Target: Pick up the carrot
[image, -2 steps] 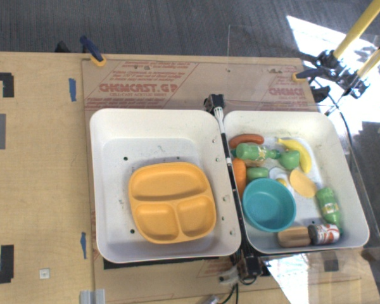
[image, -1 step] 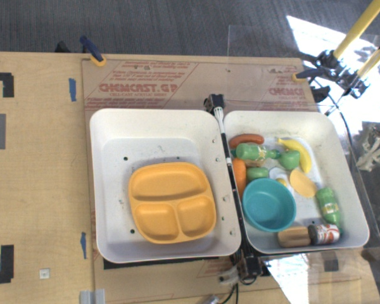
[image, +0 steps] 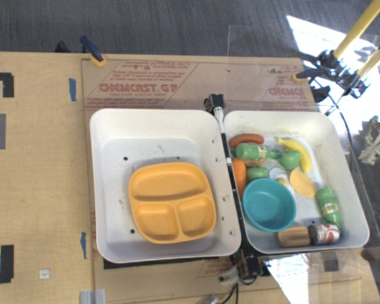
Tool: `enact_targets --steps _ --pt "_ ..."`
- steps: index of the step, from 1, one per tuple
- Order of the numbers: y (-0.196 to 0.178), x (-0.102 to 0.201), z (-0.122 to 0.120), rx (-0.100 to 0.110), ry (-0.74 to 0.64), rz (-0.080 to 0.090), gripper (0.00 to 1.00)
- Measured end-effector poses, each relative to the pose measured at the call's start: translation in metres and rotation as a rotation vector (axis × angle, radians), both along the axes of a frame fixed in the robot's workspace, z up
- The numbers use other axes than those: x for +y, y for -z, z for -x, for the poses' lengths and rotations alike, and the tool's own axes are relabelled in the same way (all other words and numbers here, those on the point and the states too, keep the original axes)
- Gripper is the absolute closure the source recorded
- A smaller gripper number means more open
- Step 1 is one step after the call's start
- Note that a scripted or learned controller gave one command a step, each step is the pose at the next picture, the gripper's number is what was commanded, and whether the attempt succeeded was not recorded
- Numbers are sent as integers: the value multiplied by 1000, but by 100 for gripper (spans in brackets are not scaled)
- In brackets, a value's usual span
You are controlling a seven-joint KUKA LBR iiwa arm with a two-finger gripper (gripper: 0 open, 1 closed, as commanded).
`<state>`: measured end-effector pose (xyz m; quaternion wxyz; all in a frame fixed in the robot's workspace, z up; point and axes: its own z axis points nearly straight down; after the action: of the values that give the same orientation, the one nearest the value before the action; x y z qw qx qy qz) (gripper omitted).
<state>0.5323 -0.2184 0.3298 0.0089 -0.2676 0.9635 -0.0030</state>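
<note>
Carrot [image: 239, 173] is lying in the right bin [image: 351, 189], pressed against its left wall, long axis running near-to-far. Teal bowl [image: 268, 204] is crowding its near-right side; green toy vegetables [image: 256, 161] are sitting just beyond. Gripper state: cannot tell. An approach from the right would be crossing the cluttered bin.

The arm's pose and the state of its fingers cannot be told.
</note>
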Motion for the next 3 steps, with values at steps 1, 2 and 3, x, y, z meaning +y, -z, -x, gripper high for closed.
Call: enact_targets --steps 1,2,3 --pt "-12 1 -3 -11 0 2 100" --pt "-25 2 -6 -23 0 4 100" --pt "-38 2 -9 -35 1 6 100"
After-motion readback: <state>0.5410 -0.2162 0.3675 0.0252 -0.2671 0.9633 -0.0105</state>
